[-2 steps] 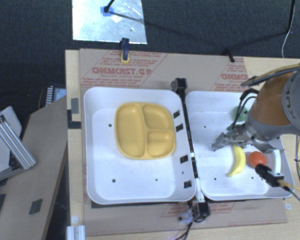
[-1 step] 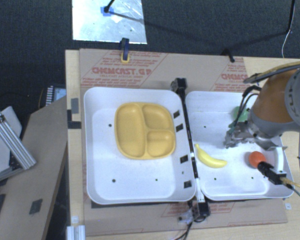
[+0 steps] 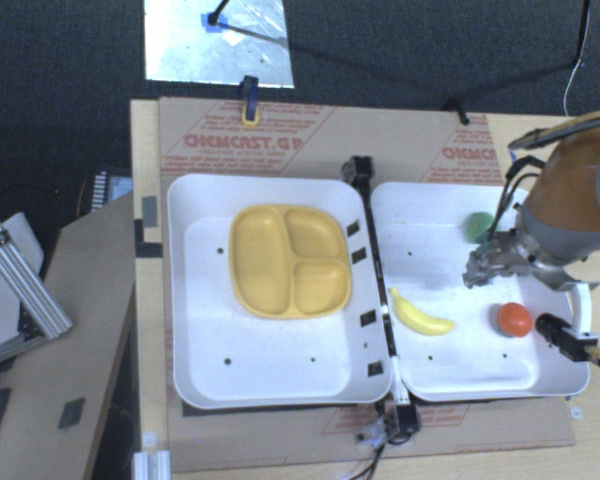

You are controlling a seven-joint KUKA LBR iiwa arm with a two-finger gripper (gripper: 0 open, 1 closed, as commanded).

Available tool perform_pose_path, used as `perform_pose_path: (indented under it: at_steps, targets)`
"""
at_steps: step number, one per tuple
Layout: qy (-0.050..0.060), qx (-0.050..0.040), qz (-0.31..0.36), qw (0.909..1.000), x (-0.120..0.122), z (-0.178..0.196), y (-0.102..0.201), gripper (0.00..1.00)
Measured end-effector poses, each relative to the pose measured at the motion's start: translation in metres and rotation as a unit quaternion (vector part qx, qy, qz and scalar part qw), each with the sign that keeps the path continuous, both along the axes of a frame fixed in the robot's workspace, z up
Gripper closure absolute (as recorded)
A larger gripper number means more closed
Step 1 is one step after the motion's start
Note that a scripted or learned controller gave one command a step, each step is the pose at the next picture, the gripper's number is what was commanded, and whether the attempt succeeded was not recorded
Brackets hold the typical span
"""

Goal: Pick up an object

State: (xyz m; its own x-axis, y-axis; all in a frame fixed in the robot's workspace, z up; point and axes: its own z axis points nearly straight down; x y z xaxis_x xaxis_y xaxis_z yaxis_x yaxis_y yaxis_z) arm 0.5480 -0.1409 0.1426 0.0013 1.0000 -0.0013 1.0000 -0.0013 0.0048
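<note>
- The gripper [image 3: 477,271] hung over the right bin [image 3: 450,383], nothing between its fingers; jaw width could not be told.
- Nearest target: the tomato [image 3: 514,319], just near-right of it. Advice: centre over it, descend straight.
- Count: one tomato, one banana [image 3: 421,315], one green object [image 3: 478,226], one yellow plate [image 3: 288,260] in the left bin [image 3: 195,368].

Dark carpet floor [image 3: 60,58]; shiny metal sheet [image 3: 218,26]; brown cardboard-covered bench [image 3: 310,133]
</note>
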Motion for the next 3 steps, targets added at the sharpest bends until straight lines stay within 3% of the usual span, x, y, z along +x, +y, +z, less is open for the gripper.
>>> perform_pose_path:
  at_steps: [2,3]
  targets:
    - [-0.002,-0.0004,0.003,1.0000,0.001,0.118,-0.005,1.00]
    - [0.001,0.0010,0.005,1.0000,0.021,0.107,0.039,1.00]
